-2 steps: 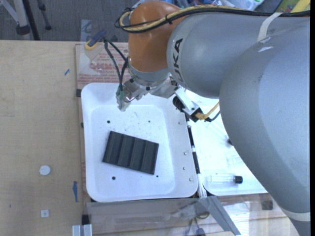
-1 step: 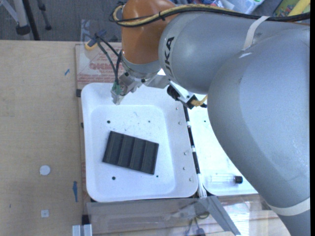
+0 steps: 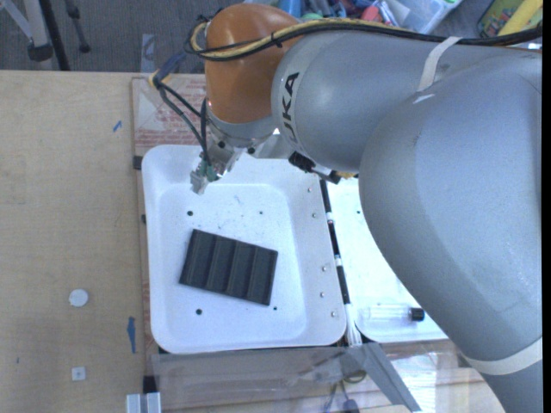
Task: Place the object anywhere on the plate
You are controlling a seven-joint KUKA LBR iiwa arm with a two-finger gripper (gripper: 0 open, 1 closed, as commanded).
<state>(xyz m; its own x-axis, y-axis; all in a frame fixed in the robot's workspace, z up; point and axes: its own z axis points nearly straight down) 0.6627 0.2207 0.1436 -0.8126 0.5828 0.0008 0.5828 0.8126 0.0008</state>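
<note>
Bench (image 3: 60,188): pale wood top, with small blue marks toward the left and a small white disc (image 3: 78,298) lying near its left edge. Left bin (image 3: 164,256): shallow, white, sits directly on the bench. Right bin (image 3: 344,200): white, just beside the left bin, largely hidden by the arm. A clear sheet (image 3: 258,372) lies along the front edge below the bins.
</note>
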